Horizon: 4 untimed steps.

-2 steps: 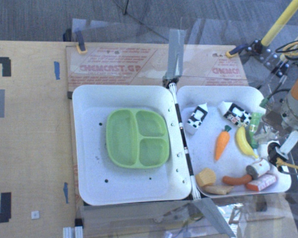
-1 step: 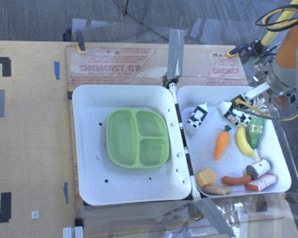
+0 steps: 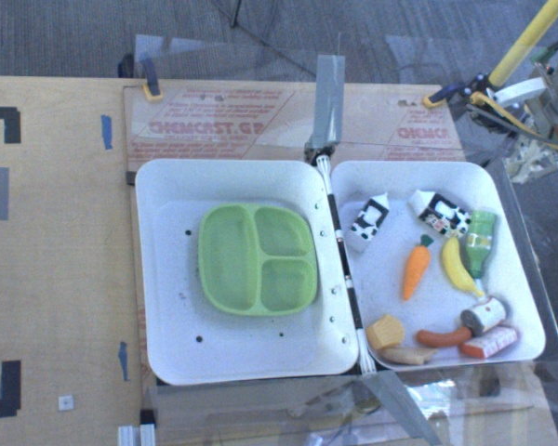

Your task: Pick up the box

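Arm pose and end effector: the frame gives no evidence of either; whether the end effector is wide, narrow or holding anything cannot be told.

Task item: the box (image 3: 491, 343), small, red and white, lies flat in the lower right corner of the right bin (image 3: 516, 214), close to the bin's wall. It lies free, with nothing gripping it.

Neighbours of the box:
- A short grey and white cylinder (image 3: 484, 316) lies just above it, near or touching; contact cannot be confirmed.
- A red sausage (image 3: 442, 337) lies just to its left, end toward the cylinder.
- An orange wedge (image 3: 385, 331) and a tan piece (image 3: 407, 355) sit at the bin's lower left, well apart from the box.

Rest of the right bin:
- A carrot (image 3: 415, 269) lies mid-bin, tip pointing down.
- A banana (image 3: 460, 268) lies to the carrot's right, beside a green packet (image 3: 480, 235) at the right wall.
- Two cow-patterned cartons: one (image 3: 369, 219) near the left wall, tilted; the other (image 3: 444, 214) at upper centre, on its side.

Left bin (image 3: 163, 249): holds a green divided plate (image 3: 258, 259), three compartments, set flat near the middle.

Surroundings: both bins rest on the wooden desk (image 3: 56, 249), partly over a cardboard sheet (image 3: 209, 124) with red lettering. A yellow pole (image 3: 530, 31) slants across the upper right corner.
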Available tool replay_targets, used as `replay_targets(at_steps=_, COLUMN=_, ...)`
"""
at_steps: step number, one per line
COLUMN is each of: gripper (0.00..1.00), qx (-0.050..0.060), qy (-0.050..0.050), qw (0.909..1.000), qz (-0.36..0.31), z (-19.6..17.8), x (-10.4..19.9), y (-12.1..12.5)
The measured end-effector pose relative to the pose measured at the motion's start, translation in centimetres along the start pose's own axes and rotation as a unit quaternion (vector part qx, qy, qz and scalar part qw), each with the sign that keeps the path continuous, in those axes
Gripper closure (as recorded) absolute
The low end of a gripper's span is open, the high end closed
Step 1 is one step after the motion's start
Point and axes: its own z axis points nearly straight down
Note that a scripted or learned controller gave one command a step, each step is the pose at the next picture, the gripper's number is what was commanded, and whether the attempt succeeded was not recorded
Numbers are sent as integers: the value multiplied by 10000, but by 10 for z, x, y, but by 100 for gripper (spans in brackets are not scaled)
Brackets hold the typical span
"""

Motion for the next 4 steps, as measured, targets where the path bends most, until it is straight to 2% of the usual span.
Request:
replay_targets(at_steps=1, gripper=100, qx=-2, qy=0, qw=9998, qz=-182, z=-61, x=-3, y=-9)
replay_targets(at_steps=3, gripper=100, qx=19, qy=-64, qw=9997, qz=-251, z=-73, x=2, y=-12)
replay_targets(at_steps=4, gripper=100, qx=1, qy=0, qw=9998, qz=186, z=-50, x=17, y=12)
